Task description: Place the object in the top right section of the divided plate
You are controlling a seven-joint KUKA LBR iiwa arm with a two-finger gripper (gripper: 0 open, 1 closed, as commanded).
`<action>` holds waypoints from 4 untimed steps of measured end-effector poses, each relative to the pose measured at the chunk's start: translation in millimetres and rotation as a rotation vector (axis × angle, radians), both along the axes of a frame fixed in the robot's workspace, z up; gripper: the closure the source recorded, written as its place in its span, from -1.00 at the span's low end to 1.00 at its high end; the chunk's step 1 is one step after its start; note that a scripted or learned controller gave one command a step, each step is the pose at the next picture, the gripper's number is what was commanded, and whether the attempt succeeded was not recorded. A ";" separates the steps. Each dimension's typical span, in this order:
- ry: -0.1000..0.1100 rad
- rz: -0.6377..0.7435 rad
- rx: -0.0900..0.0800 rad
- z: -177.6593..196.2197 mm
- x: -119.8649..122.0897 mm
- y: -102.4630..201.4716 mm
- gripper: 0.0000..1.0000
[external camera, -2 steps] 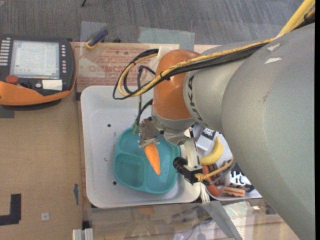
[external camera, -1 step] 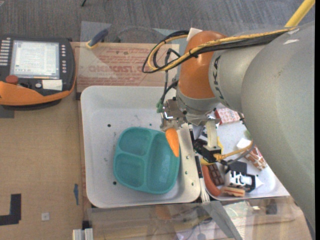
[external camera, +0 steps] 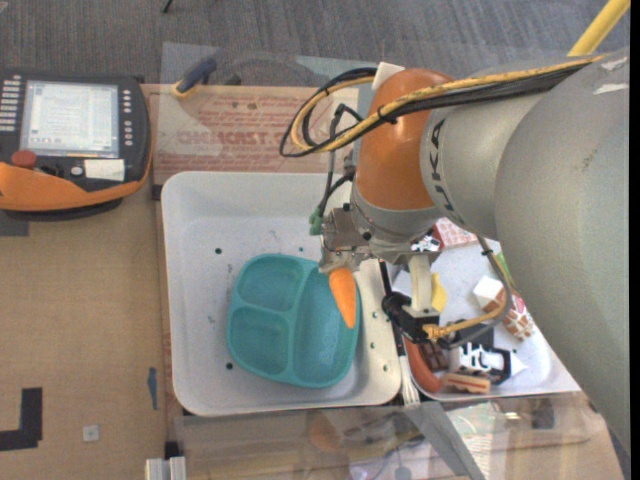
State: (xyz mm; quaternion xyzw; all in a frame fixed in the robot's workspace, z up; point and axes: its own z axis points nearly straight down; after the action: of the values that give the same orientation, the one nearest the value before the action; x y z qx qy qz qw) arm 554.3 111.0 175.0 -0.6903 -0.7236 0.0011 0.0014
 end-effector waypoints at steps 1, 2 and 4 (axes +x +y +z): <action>-0.003 -0.123 -0.001 14.7 -1.8 -48.7 1.00; 0.002 -0.328 -0.001 21.8 -43.1 15.0 1.00; 0.002 -0.576 -0.003 47.0 -75.3 -7.7 1.00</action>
State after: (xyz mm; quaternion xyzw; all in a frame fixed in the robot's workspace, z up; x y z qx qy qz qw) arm 478.9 103.3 222.0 -0.8673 -0.4977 0.0023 0.0013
